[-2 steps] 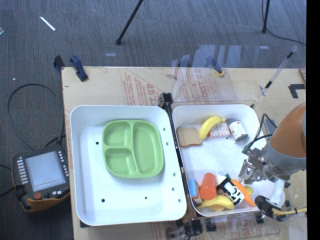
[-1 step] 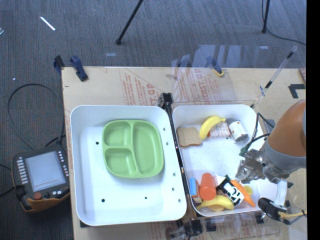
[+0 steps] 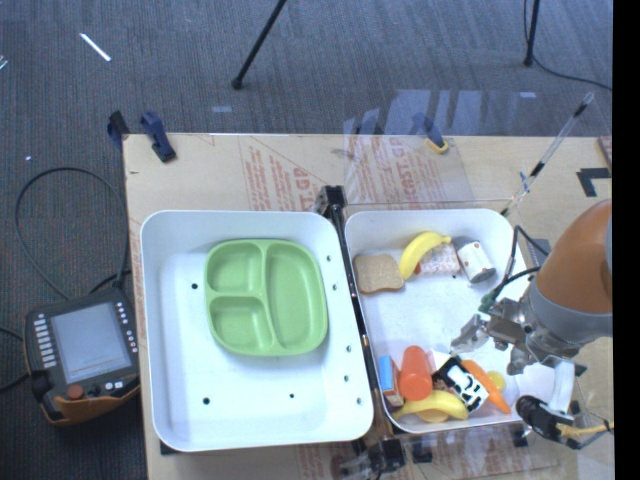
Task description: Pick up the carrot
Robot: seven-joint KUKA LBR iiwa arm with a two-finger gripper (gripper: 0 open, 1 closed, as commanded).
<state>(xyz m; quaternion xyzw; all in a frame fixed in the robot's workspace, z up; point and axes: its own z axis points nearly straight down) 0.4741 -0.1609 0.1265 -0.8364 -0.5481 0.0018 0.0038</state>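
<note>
The carrot [image 3: 486, 384] lies in the right bin [image 3: 385, 228] (near corner). The gripper [image 3: 490, 333] hovers just above; its grip cannot be told.

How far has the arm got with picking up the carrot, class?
Done: the gripper has reached the right bin. In hand: nothing visibly; it sits just above the carrot. Left: the whole pick, since the carrot lies in the bin's near corner beside a black-and-white object.

The tabletop [image 3: 260, 168] is brown board with red printing. Two white bins sit on it side by side, touching: the left bin [image 3: 170, 368] and the right bin [image 3: 420, 313]. Blue clamps [image 3: 155, 133] grip its far left corner.
</note>
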